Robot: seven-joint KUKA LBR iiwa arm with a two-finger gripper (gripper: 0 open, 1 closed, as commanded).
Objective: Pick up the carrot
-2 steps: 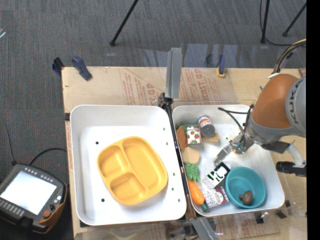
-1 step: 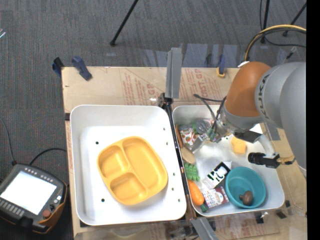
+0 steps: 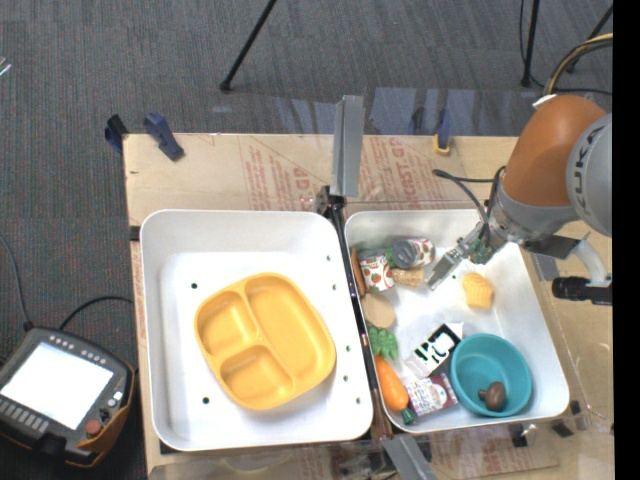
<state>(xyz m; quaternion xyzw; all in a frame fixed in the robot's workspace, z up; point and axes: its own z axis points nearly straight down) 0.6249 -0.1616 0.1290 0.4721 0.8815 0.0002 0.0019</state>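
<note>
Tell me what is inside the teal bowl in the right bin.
The round teal bowl holds one small brown lumpy object, resting low against its near wall. The rest of the bowl's floor shows bare. Whatever lies under the bowl on the right white bin is covered.

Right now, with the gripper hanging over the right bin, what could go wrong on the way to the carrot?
1. The carrot lies tight against the right bin's left wall, wedged between green leafy toy and a small carton; fingers may find no room.
2. The gripper sits at the far end, so its path crosses cluttered items and could knock them.
3. It might grab the carton instead.
</note>
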